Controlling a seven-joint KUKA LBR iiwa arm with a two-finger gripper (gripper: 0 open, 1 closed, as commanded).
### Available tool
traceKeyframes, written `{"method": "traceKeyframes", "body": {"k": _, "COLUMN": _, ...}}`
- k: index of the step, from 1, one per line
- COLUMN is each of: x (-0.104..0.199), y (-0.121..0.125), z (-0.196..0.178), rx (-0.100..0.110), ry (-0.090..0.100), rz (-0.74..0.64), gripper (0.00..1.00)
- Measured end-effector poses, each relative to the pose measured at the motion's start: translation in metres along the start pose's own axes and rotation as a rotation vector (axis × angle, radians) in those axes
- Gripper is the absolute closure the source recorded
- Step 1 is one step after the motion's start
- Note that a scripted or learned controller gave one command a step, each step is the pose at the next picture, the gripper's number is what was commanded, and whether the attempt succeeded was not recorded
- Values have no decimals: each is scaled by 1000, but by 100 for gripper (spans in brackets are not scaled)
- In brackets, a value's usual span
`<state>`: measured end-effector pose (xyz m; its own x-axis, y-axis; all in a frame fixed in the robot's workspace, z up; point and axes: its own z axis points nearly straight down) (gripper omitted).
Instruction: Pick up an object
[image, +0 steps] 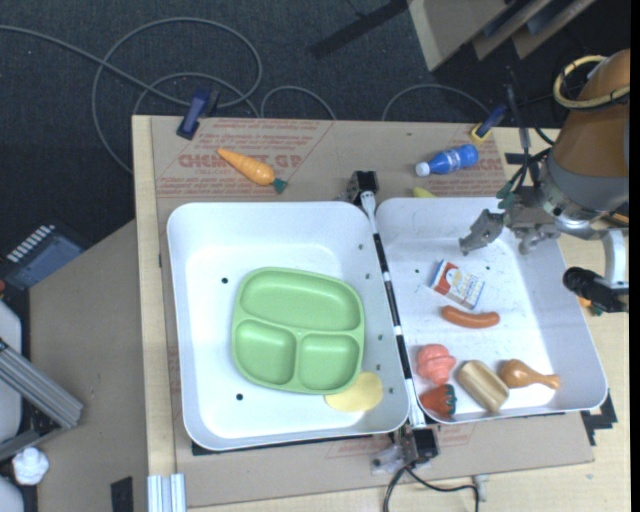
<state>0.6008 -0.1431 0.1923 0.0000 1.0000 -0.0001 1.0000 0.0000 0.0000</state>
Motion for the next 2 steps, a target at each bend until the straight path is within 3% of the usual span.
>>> {"method": "traceKeyframes", "body": {"k": 1, "x": 40, "y": 15, "z": 108, "rx": 0, "ry": 1, "rz": -1, "gripper": 0}}
{"method": "traceKeyframes", "body": {"k": 2, "x": 46, "y": -3, "z": 108, "rx": 2, "ry": 1, "rz": 1, "gripper": 0}}
